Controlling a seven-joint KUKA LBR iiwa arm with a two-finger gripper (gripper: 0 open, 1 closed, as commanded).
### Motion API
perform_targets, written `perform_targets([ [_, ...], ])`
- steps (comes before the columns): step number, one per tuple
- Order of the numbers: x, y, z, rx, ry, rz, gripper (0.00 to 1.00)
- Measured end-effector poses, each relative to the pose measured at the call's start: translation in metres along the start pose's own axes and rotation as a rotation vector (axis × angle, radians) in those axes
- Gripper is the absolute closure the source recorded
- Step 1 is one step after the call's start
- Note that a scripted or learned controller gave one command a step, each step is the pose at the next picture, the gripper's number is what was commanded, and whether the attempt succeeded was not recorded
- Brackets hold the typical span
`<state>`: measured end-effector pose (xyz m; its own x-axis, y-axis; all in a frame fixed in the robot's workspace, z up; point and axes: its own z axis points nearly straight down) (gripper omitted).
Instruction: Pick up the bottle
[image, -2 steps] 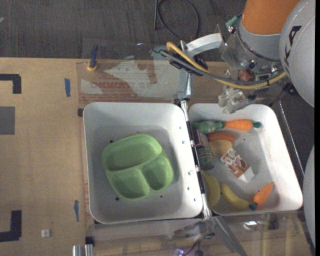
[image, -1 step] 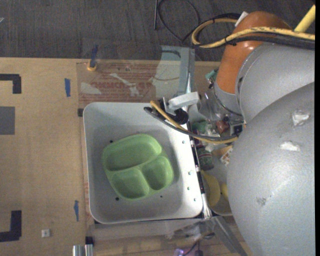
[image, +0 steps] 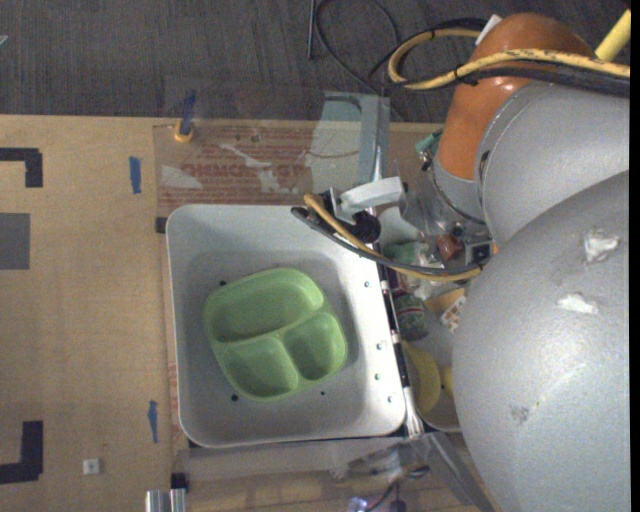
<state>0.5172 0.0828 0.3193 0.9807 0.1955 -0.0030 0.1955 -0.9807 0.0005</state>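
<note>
Arm over the right bin, beside the bin with the green tray.

The grey arm (image: 545, 300) with its orange band (image: 470, 130) covers most of the right bin (image: 425, 400); the gripper's state cannot be told. The bottle cannot be made out among the partly hidden items under the wrist, near a yellow object (image: 425, 380). The left bin (image: 190, 240) holds a green three-compartment tray (image: 275, 332), lying flat and well apart from the arm.

Illumination is even and moderately bright, from overhead. The white bin (image: 190, 300) shows a soft grey shadow around the green divided tray (image: 275, 330). The grey arm (image: 550, 300), close to the lens, is soft-focused with mild glare. Overall sharpness is low, with slight grain.
</note>
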Motion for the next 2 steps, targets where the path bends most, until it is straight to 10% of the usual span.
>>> perform_targets([
  [2, -0.011, -0.138, 0.029, 0.0, 0.003, -0.137, 1.0],
])
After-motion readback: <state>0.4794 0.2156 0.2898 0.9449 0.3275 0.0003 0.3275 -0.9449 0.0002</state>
